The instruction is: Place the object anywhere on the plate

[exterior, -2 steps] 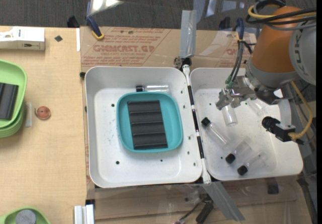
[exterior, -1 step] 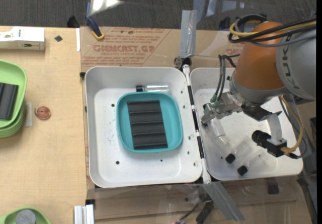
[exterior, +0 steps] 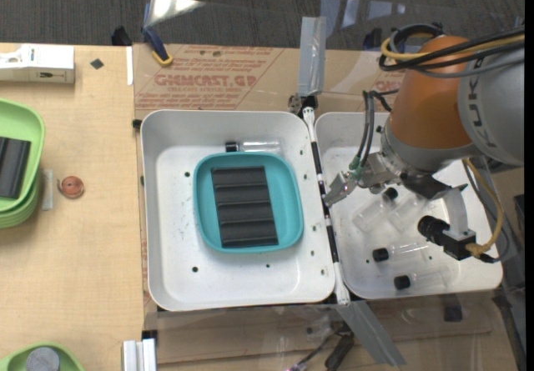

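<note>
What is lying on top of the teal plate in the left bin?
A dark ribbed rectangular block lies flat on the teal plate, covering most of its center. The plate surface beneath the block is covered, so anything under it cannot be seen.

The arm's orange band (exterior: 425, 102) and grey wrist cover the gripper (exterior: 375, 186), so its fingertips are hidden and nothing shows between them; the back of the right bin (exterior: 467, 273) beneath them is hidden too. Just below the jaws, several clear pieces (exterior: 392, 215) blur into the white floor, their outlines too faint to tell apart. Well left of the jaws, a green tray (exterior: 21, 165) is cut off by the edge.
</note>
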